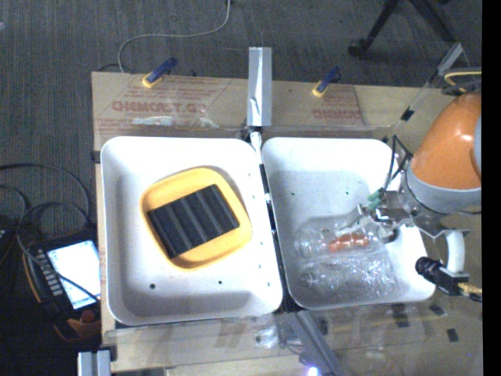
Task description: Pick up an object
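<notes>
Two clear plastic bottles lie in the right bin [313, 159]. The upper bottle [337, 240] has an orange patch inside it, and the lower bottle [348, 276] is crinkled and rests near the bin's front wall. My gripper [378, 210] is low over the right end of the upper bottle, under the orange wrist band [446, 159]. In the left bin [125, 171] lies a yellow block with a black ribbed top [196, 218], far from the gripper.
A metal divider post [258, 84] stands at the back between the bins. Two blue and yellow clamps [160, 71] hold the cardboard at the bench's rear edge. A black cable fitting [438, 272] hangs beside the right bin's front right corner.
</notes>
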Robot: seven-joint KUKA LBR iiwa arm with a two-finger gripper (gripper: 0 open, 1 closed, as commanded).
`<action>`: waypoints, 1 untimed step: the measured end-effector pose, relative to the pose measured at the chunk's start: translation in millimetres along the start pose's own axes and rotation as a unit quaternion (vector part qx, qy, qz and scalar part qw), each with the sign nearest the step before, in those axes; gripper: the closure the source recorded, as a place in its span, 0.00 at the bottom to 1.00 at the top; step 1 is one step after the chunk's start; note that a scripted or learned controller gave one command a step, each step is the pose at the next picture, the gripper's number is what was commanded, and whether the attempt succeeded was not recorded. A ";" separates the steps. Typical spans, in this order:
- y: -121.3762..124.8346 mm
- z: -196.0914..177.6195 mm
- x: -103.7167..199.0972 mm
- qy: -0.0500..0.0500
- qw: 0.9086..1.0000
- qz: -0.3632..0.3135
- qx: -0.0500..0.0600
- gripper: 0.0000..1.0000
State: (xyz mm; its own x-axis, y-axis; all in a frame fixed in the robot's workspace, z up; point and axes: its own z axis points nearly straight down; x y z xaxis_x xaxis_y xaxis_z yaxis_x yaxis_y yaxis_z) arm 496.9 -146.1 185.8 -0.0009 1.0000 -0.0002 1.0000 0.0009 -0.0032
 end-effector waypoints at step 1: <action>18.9 62.3 4.6 0.000 1.000 -0.022 -0.003 0.00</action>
State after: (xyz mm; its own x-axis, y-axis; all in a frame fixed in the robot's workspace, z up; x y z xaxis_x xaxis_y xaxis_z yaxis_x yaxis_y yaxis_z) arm 515.6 -141.5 123.5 -0.0458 0.9989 0.0007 0.9989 0.0458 0.0019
